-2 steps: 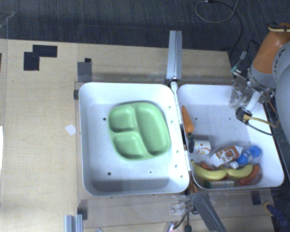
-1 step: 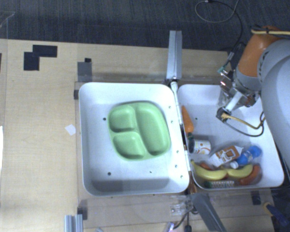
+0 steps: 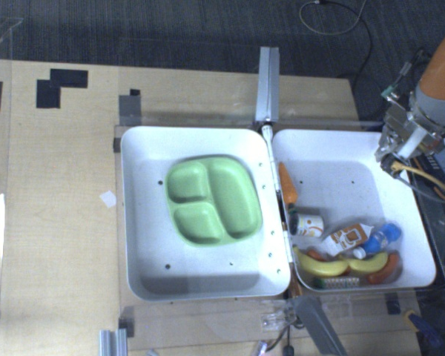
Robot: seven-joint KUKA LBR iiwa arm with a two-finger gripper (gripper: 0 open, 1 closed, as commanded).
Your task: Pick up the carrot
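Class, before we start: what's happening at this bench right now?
A grey robot arm with an orange band reaches in from the right, its end effector above the right bin's far right corner. The carrot lies untouched against that bin's left wall, apart from the bananas and packets along the near edge. The left bin holds a green divided tray.

- The arm [image 3: 439,80] is cut off by the picture's right edge.
- The gripper [image 3: 397,148], at the right bin's [image 3: 341,180] far right corner, is too small to tell.
- The red item [image 3: 386,271] lies partly hidden under the bananas [image 3: 341,264].
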